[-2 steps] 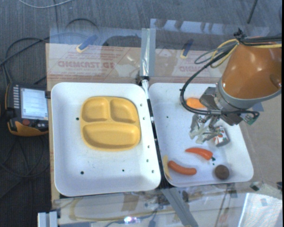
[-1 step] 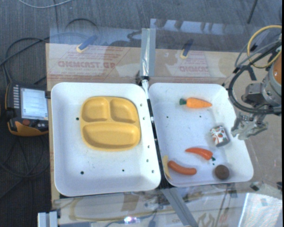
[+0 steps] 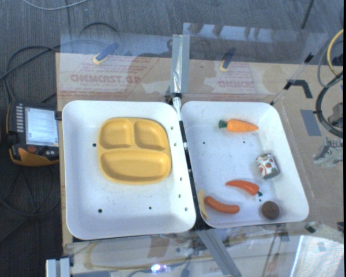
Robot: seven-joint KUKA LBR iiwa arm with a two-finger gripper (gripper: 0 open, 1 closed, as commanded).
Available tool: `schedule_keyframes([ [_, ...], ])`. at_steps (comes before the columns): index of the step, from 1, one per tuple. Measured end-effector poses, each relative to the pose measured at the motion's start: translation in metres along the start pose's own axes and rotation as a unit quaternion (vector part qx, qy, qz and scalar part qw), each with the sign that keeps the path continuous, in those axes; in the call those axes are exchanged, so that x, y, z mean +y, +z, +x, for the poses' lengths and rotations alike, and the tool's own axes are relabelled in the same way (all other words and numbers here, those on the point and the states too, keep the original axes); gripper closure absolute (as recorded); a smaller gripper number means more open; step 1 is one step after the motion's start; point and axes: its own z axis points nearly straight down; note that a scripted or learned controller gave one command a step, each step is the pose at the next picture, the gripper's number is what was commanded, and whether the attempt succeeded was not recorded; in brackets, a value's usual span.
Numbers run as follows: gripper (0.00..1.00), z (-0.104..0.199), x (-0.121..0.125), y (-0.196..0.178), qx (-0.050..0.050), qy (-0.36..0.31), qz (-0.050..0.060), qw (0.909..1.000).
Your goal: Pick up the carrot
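The carrot (image 3: 240, 126) is orange with a green top that points left. It lies flat near the far edge of the right bin (image 3: 288, 154), alone on the white floor. A pale grey part at the view's right edge looks like my gripper (image 3: 328, 153). It sits outside the bin, well to the right of the carrot and slightly nearer the front. Nothing appears in its grasp.
The right bin also holds a small patterned cube (image 3: 267, 165), a red chili pepper (image 3: 243, 186), an orange-red sausage (image 3: 221, 205) and a brown ball (image 3: 270, 210), all near the front. A yellow divided plate (image 3: 134, 149) lies in the left bin (image 3: 81, 206).
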Motion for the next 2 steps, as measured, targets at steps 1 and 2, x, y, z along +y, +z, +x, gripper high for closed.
schedule_keyframes([
  [1,1.00,0.000,0.000,-0.013,-0.001,-0.205,-0.001,0.9787],
  [2,1.00,-0.010,-0.011,-0.004,-0.002,-0.445,-0.002,0.8955],
])
